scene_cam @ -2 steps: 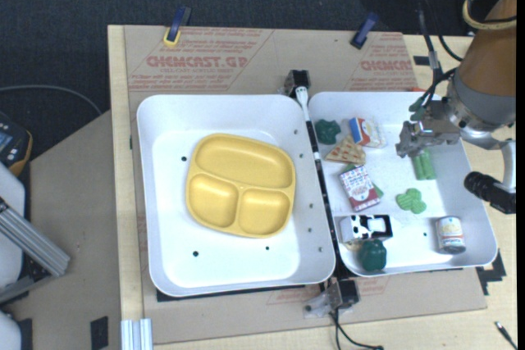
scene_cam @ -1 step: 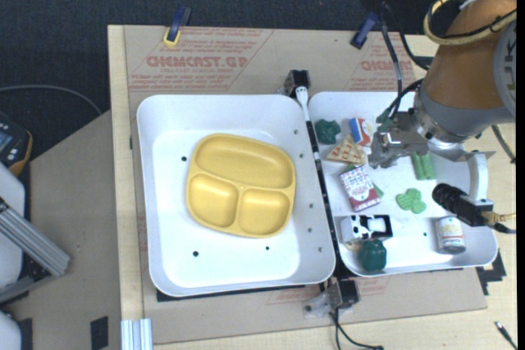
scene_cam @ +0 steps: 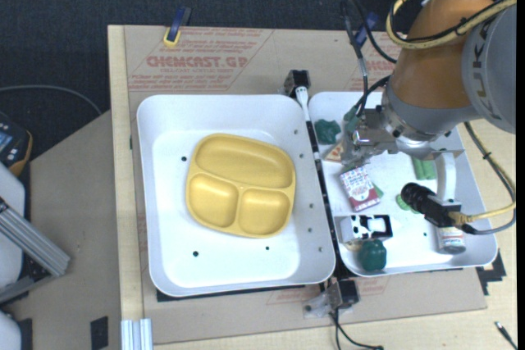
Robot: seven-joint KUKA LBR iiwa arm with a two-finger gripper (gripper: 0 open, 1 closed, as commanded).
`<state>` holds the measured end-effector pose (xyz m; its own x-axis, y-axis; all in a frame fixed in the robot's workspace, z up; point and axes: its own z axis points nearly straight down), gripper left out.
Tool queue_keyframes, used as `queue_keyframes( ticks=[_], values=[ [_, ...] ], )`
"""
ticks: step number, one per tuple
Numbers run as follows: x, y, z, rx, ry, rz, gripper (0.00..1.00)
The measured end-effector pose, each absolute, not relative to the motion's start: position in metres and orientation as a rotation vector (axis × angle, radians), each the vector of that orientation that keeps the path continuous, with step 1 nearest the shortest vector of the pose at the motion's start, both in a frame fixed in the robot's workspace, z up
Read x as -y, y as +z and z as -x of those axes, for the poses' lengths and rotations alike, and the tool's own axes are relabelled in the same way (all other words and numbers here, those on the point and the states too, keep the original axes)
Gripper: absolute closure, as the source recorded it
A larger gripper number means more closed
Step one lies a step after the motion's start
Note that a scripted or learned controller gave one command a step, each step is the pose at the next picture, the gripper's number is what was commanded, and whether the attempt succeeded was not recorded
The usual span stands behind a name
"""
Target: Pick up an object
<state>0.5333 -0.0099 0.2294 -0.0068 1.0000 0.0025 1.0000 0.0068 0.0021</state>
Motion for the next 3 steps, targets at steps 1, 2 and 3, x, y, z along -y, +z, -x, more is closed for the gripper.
queue_keyframes(
  ticks=[1,2,3],
  values=[
    [-0.046,0.235,-0.522,2.227,-0.002,2.211,1.00],
    [-0.065,0.232,-0.515,2.222,0.002,2.216,1.00],
    [-0.054,0.214,-0.515,2.217,0.006,2.220,1.00]
  ],
)
